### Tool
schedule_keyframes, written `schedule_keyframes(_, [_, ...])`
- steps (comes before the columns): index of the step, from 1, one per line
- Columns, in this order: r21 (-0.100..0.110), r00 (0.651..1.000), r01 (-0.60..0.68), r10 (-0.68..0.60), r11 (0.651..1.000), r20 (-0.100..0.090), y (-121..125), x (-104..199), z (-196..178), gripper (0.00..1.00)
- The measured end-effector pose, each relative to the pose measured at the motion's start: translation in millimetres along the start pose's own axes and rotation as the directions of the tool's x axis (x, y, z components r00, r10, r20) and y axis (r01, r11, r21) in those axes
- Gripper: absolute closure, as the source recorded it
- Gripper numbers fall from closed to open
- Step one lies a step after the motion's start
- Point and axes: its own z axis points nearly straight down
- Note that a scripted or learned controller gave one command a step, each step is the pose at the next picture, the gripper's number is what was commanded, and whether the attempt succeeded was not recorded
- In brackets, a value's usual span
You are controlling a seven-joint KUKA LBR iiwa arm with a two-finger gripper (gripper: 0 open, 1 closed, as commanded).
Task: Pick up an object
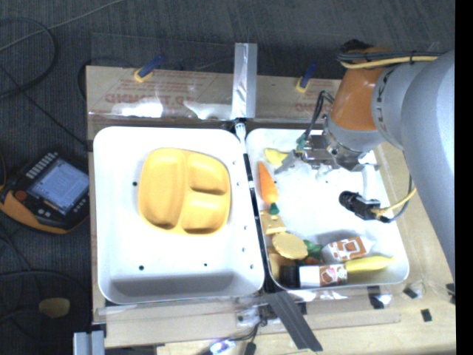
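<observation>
My gripper (pixel 324 154) hangs low over the back of the right bin (pixel 392 231), below the orange wrist band. Just left of it lies a small yellow piece (pixel 275 156), with an orange carrot (pixel 267 182) along the bin's left wall. At the front of this bin lie a round tan burger-like toy (pixel 289 245), a small red and white carton (pixel 346 250), a yellow banana (pixel 372 264) and a dark bottle (pixel 319 275). I see nothing held in the gripper.
The left bin (pixel 118 272) holds a yellow divided tray (pixel 183 191). A black fitting with a yellow cable (pixel 361 204) hangs off the arm above the right bin's middle. A handheld controller (pixel 46 191) lies on the floor at the left.
</observation>
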Motion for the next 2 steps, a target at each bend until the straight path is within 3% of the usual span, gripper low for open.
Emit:
schedule_keyframes(1, [-0.002, 1.0, 0.01, -0.01, 1.0, -0.001, 5.1, 15.4, -61.6, 0.0])
schedule_keyframes(2, [-0.002, 0.993, 0.115, -0.115, 0.993, 0.004, 44.8, 3.9, 30.3, 0.0])
